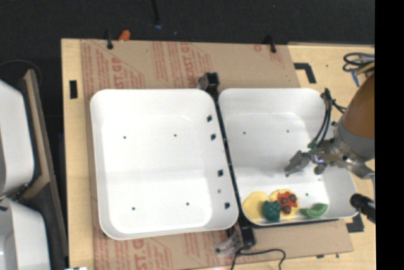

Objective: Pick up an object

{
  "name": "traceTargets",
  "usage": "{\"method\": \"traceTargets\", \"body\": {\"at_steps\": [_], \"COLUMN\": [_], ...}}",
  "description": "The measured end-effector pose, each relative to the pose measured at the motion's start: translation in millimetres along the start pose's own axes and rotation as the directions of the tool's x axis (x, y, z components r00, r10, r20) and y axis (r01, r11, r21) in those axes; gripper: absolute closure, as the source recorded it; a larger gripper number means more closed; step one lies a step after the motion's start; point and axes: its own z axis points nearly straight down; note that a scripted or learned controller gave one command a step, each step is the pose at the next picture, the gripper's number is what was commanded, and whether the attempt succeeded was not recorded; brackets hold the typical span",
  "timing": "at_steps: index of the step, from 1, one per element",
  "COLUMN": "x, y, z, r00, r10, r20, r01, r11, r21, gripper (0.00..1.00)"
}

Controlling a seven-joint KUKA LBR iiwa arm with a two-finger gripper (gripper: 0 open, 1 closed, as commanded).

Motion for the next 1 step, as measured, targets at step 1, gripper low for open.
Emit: {"method": "traceTargets", "body": {"at_steps": [1], "x": [38.5], "y": [-3.2], "z": [-27.2], "r00": [1.000], "r10": [-0.006], "r20": [0.001], "r01": [0.006], "r11": [1.000], "r21": [-0.009], "gripper": [0.00]}}
